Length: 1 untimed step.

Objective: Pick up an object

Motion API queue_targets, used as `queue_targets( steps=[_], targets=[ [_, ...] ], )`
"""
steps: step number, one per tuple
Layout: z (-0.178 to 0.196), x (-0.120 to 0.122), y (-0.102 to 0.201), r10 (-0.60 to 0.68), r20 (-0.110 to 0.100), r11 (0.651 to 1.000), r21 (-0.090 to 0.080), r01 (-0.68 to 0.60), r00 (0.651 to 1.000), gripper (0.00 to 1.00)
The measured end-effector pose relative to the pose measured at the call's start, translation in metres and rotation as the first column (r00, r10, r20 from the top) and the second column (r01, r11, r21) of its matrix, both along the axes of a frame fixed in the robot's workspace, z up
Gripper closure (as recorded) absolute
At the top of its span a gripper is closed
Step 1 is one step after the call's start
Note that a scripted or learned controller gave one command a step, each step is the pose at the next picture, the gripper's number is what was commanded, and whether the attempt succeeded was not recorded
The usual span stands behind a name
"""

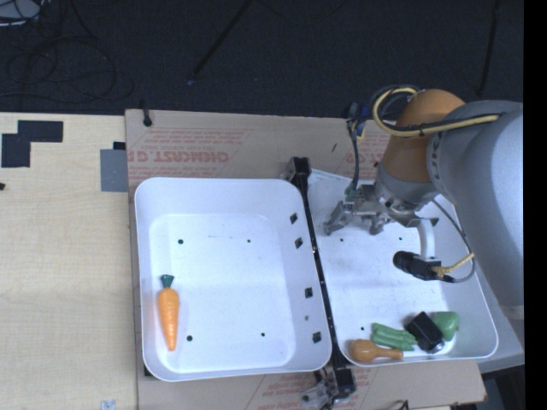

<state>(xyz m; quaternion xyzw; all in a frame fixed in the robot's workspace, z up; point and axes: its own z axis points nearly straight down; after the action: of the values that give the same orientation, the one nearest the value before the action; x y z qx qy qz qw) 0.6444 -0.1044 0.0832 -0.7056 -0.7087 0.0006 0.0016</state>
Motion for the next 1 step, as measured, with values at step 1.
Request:
queue_targets(
  steps=[1],
  targets=[
    [0.0140, -0.0010, -0.0027, -0.002, -0.001, 1.000, -0.002, 0.002, 1.000, 1.00]
  ],
)
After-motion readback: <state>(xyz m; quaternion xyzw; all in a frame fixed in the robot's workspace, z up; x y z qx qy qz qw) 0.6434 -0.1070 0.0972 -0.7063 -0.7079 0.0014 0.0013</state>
